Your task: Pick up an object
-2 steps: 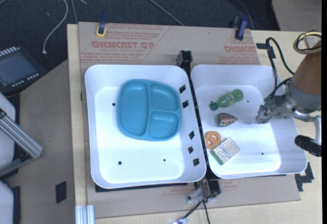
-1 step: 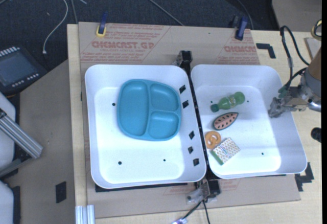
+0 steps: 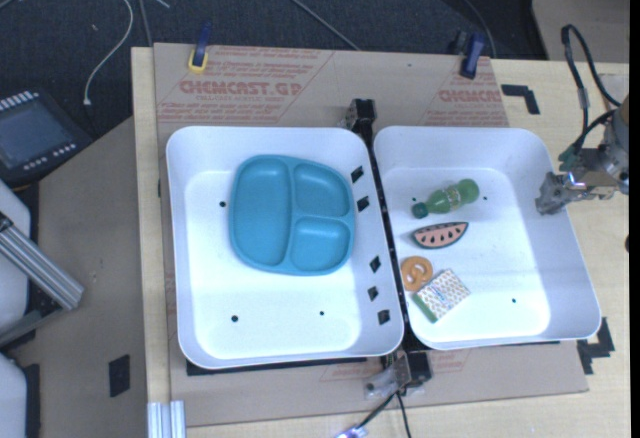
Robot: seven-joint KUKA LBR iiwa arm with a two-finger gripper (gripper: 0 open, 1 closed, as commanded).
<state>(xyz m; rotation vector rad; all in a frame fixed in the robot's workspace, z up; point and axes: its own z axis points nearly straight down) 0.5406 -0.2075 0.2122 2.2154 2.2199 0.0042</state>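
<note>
The grey metal pincer (image 3: 560, 192) hovered at the right white bin's (image 3: 560, 256) three-o'clock rim, its state unclear. No approach had begun; the green plastic bottle (image 3: 447, 198) lay toward nine o'clock, needing a reach and descent.

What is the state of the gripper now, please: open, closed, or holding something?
Gripper: at the right rim of the right bin; open or closed cannot be told, and nothing is seen between its fingers.

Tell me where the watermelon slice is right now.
In the camera view, the watermelon slice lies in the right bin, toward its left side, just below the green bottle and above the pretzel.
</note>
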